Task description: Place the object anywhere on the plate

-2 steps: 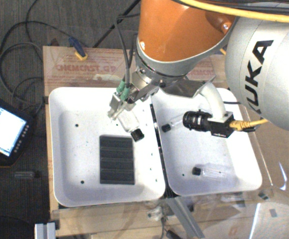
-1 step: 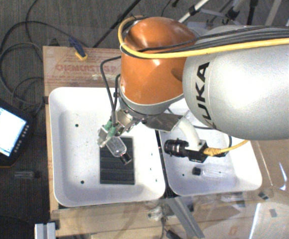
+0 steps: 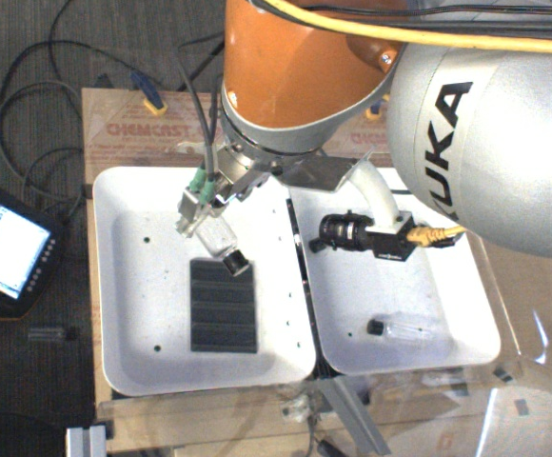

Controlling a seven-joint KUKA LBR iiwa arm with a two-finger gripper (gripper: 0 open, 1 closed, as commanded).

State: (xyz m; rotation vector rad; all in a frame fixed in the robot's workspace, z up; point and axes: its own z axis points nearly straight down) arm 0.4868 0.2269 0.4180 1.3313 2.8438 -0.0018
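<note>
One small clear plastic bottle with a black cap (image 3: 222, 247) is sitting clamped between the fingers of the grey two-finger gripper (image 3: 211, 225), its cap pointing down and away from the wrist. Just below the gripper, the dark ribbed rectangular plate (image 3: 224, 307) is lying flat in the left shallow white bin (image 3: 124, 284). Well off to the gripper's right, a second clear capped vial (image 3: 402, 327) is resting in the right white bin (image 3: 466, 322).

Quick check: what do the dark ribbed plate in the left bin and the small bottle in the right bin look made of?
Plate: probably matte black plastic or rubber; dull surface, moulded cross ribs, no shine. Bottle: clear plastic or glass, hard to tell; the white bin shows through it, with a black cap.
</note>
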